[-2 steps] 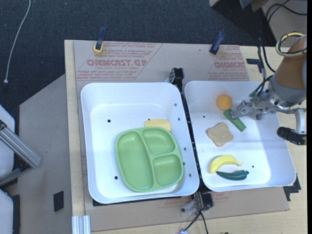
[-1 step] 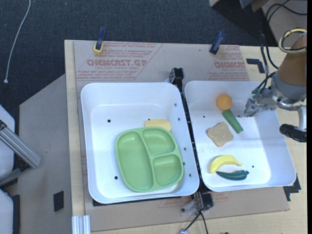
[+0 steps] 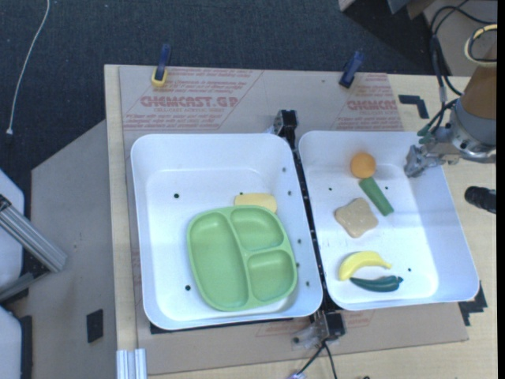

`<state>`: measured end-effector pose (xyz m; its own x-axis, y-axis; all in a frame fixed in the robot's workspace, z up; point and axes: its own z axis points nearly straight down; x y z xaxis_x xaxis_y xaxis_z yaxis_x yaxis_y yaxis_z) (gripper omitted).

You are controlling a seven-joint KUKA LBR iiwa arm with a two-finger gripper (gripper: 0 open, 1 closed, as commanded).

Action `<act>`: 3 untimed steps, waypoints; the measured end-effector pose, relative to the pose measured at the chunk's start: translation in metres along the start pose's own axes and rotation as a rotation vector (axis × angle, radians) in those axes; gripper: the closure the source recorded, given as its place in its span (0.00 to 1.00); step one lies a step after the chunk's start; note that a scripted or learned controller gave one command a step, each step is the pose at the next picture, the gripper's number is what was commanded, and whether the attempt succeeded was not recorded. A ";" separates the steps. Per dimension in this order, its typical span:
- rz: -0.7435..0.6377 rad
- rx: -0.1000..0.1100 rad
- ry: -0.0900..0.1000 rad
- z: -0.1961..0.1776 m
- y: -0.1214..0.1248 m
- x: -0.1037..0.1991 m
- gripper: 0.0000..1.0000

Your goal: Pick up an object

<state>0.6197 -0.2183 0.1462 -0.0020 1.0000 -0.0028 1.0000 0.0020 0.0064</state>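
The right bin [image 3: 442, 235] holds an orange ball [image 3: 363, 165], a green stick [image 3: 376, 197], a tan bread slice [image 3: 357, 217], a yellow banana [image 3: 363, 264] and a dark green pepper [image 3: 377, 283]. My gripper [image 3: 418, 163] hangs over the bin's far right corner, to the right of the orange ball and apart from every item. Nothing is visible between its fingers.
The left bin [image 3: 158, 212] contains a green divided plate [image 3: 241, 256] and a pale yellow piece [image 3: 256, 202] just behind it. Clamps sit at the board's far edge, blue and yellow [image 3: 162, 64] and blue [image 3: 352, 69]. Cables run at the far right.
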 end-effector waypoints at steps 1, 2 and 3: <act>0.001 -0.001 -0.001 -0.064 0.002 0.000 1.00; 0.000 -0.003 -0.001 -0.128 0.010 -0.001 1.00; -0.002 0.009 0.004 -0.132 -0.006 0.050 1.00</act>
<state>0.6125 -0.1682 0.2775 -0.0035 1.0000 0.0015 1.0000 0.0035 -0.0023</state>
